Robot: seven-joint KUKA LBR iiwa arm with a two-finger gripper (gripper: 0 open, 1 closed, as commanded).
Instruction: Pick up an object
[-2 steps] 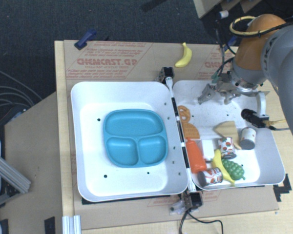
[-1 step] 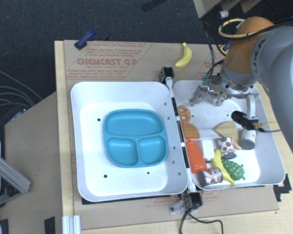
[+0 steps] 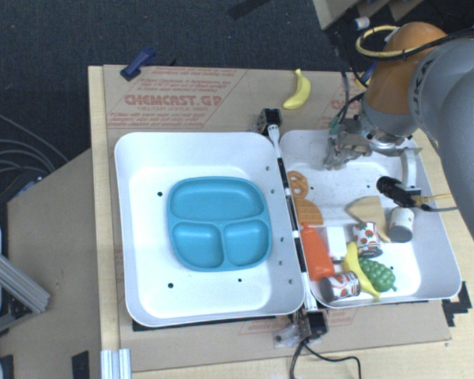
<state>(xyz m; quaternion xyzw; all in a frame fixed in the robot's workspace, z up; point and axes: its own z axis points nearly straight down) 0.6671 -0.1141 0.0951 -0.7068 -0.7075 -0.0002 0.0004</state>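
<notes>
The gripper (image 3: 341, 150) hangs low over the right bin's (image 3: 438, 251) bare far corner; its finger state I cannot tell. The objects cluster at the near end: carrot (image 3: 317, 253), pretzel (image 3: 298, 183), green toy (image 3: 378, 275); likely targets.

Board (image 3: 182, 93) under the bins: I read red print "CHEMCAST G P" in large letters, running along the far edge.
Lines above and below that print: red, too small for me to make out.
Small cans (image 3: 367, 239) in right bin: red and white labels; I cannot read the lettering.
</notes>
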